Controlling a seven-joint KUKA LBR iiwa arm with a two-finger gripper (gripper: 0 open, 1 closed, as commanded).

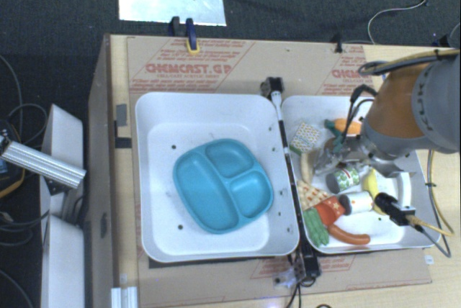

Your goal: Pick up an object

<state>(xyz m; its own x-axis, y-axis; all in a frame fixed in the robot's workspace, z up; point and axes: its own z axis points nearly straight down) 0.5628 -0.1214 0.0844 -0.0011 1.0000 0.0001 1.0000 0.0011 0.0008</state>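
Note:
My gripper (333, 157) is low in the right bin (414, 245), near its middle, with the grey arm and its orange band reaching in from the right. Directly in front of it lies a small can (347, 179) with a green label, on its side. An orange carrot with a green top (344, 127) lies just behind the gripper. A pale checkered piece (306, 134) sits to its left. Whether anything is held is hidden by the gripper body.
The right bin's front holds a yellow banana (371, 183), a red bottle (333, 209), a green vegetable (315, 226), a sausage (350, 236) and a waffle piece (310, 193). A blue divided plate (222, 186) lies in the left bin (155, 127).

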